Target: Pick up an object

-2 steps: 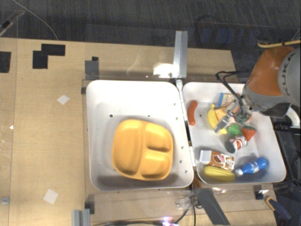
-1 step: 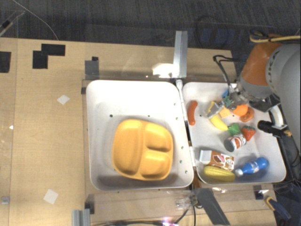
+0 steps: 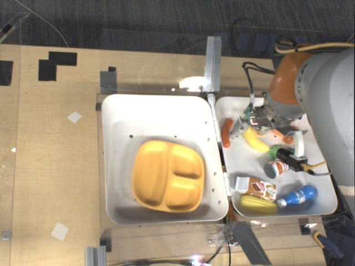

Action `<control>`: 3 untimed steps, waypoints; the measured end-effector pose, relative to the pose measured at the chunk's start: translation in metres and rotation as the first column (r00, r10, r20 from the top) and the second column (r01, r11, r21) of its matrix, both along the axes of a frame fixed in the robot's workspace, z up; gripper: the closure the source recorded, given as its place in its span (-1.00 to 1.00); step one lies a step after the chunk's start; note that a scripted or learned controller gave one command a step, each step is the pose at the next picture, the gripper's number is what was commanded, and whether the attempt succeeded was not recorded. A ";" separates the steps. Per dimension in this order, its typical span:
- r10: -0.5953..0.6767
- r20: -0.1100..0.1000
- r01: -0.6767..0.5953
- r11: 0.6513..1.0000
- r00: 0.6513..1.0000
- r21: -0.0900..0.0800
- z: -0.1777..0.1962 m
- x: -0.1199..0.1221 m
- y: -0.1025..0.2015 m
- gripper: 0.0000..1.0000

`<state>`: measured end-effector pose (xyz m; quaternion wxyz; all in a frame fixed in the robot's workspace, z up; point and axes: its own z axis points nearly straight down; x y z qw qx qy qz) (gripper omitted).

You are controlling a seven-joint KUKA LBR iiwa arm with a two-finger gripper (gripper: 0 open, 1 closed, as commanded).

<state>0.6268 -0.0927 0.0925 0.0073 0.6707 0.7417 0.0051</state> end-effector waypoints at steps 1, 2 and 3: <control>-0.294 -0.004 0.294 0.956 0.956 0.005 0.000 0.018 0.002 -1.00; -0.032 -0.004 0.032 0.999 0.999 0.001 0.001 0.001 -0.010 -1.00; -0.024 0.006 0.024 1.000 1.000 -0.004 0.015 0.005 -0.010 1.00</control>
